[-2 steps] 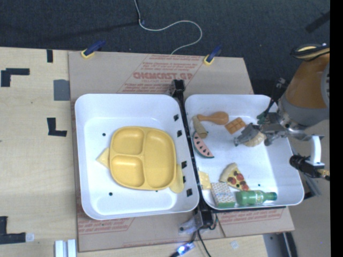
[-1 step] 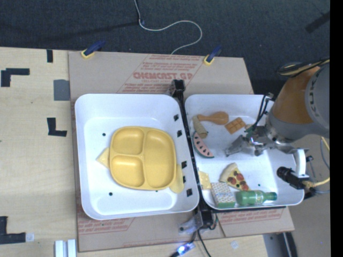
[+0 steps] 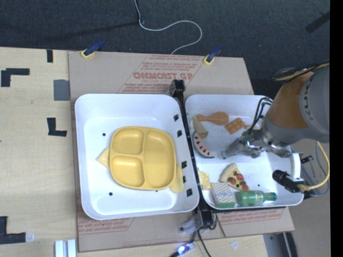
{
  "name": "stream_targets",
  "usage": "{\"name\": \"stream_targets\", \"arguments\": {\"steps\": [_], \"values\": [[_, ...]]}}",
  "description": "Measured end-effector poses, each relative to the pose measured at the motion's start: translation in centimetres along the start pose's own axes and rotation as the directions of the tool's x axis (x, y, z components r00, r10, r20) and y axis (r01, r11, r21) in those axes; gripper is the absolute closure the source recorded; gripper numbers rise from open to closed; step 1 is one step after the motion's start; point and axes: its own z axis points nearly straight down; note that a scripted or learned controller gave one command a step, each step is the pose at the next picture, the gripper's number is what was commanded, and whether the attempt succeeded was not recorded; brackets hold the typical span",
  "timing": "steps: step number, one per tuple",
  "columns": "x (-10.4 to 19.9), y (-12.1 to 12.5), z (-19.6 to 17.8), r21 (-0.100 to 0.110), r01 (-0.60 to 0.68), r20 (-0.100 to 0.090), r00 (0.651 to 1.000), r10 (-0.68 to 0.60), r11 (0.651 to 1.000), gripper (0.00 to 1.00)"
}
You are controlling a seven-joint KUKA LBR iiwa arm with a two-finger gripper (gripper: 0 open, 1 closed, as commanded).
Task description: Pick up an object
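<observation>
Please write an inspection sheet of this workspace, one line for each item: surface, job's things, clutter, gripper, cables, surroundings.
Surface: two white bins side by side on a cardboard sheet over a wooden bench.
Job's things: right bin holds a pizza slice, green bottle, watermelon slice, drumstick, cracker and a pale block.
Clutter: left bin holds a yellow divided plate.
Gripper: gripper low in the right bin, above the pizza slice; nothing seen between its fingers.
Cables: white cable on the dark floor behind the bench.
Surroundings: yellow-and-blue clamps at the cardboard's far edge.
</observation>
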Motion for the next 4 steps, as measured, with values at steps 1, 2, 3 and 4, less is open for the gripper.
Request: {"name": "stream_targets", "arguments": {"steps": [1,2,3,4], "values": [[0.0,0.1,-1.2,-0.003,0.0,0.002,1.0,0.0,1.0,1.0],[-0.8,-0.6,-6.4,-0.005,-0.002,0.0,1.0,0.002,1.0,1.0],[-1.3,-0.8,-10.9,-0.005,-0.002,0.0,1.0,0.002,1.0,1.0],[-1.3,-0.7,-14.3,-0.004,0.0,0.0,1.0,0.0,1.0,1.0]]}}
